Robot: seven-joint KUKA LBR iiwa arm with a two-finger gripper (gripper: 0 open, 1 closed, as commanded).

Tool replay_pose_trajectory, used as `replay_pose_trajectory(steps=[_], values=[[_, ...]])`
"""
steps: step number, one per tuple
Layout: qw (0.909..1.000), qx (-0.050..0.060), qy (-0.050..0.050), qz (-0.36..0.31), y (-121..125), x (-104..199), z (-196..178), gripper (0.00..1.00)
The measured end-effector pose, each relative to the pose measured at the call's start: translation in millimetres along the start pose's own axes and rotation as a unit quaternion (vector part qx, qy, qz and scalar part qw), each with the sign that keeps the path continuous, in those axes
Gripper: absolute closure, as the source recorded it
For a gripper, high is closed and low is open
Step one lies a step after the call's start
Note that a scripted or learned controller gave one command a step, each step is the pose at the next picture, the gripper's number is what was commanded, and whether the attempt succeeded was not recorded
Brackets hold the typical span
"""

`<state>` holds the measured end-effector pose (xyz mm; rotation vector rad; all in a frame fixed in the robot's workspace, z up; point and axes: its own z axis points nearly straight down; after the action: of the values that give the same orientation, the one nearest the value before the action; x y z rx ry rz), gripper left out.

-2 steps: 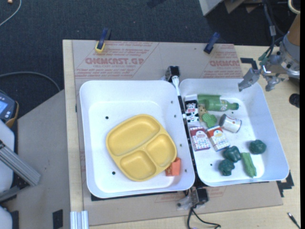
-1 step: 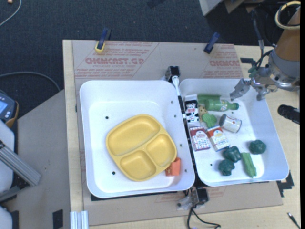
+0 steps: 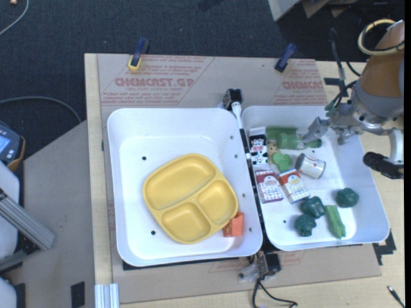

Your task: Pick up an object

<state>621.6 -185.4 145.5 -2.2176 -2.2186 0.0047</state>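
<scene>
My gripper [image 3: 314, 132] hangs over the upper middle of the right bin [image 3: 366, 172], reaching in from the right. It is just right of a green block [image 3: 281, 136] and above a small silver can [image 3: 313, 167] lying on its side. Nothing is visibly held. Below these lie two red-and-white cartons [image 3: 270, 187] [image 3: 295, 186], a black-and-white patterned box [image 3: 258, 148] and a small tan and green piece [image 3: 280, 160]. Toward the front sit two dark green broccoli-like pieces [image 3: 313, 206] [image 3: 304, 224], a round green piece [image 3: 347, 197] and a long green vegetable [image 3: 334, 221].
The left bin [image 3: 128, 146] holds a yellow divided plate [image 3: 189, 197] with an orange block [image 3: 234, 226] at its lower right. The bins' shared rim [image 3: 247, 165] runs between them. Two clamps [image 3: 137, 54] [image 3: 285, 58] grip the board's far edge.
</scene>
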Motion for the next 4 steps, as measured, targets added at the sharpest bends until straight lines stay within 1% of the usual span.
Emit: replay_pose_trajectory(steps=[1,2,3,4], values=[[1.0000,0.001,0.000,0.000,-4.4,5.5,62.4,0.00],[1.0000,-0.001,0.000,0.001,-4.3,5.6,60.6,0.00],[1.0000,-0.003,-0.001,0.001,-3.7,5.1,49.7,1.00],[1.0000,-0.006,-0.002,0.001,-4.9,0.9,-13.6,1.00]])
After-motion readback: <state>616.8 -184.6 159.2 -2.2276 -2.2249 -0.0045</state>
